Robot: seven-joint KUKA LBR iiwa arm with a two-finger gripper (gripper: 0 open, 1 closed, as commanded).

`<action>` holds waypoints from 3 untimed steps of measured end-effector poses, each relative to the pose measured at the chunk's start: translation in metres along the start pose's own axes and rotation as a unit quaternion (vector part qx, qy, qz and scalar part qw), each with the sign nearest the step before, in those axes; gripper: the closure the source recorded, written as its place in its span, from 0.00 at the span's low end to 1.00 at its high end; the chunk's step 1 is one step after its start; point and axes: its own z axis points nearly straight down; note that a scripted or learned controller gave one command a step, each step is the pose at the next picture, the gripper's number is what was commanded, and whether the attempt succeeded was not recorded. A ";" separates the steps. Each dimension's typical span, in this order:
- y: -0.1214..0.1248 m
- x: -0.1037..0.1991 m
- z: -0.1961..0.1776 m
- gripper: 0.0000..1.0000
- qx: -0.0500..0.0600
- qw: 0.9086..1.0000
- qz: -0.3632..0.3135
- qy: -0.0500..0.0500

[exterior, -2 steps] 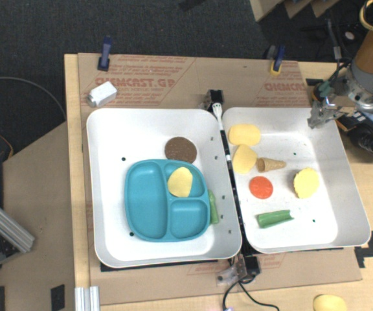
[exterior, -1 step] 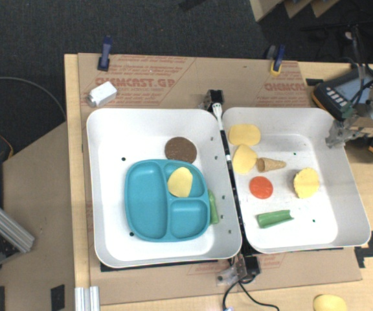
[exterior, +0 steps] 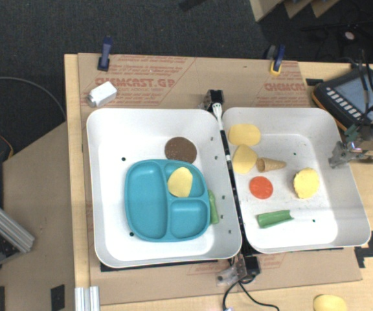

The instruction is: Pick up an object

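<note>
The right bin holds two yellow pieces, a small tan cone, a red-orange disc, a yellow lump and a green piece. In the left bin lies a teal divided plate with a yellow slice on it. A brown disc lies just behind the plate, and a thin green strip lies along its right edge. My gripper hangs at the right bin's right rim, apart from every object and small in view.
A white block sits on the cardboard behind the left bin. Blue clamps hold the board's back edge. A control pendant lies at the back right. Another yellow object rests outside the bins at the front right.
</note>
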 end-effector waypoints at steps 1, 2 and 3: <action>-0.064 0.079 0.009 1.00 0.002 1.000 -0.003 0.002; -0.015 -0.004 0.057 1.00 -0.005 1.000 0.001 -0.003; -0.067 0.000 0.052 1.00 0.000 1.000 0.001 0.001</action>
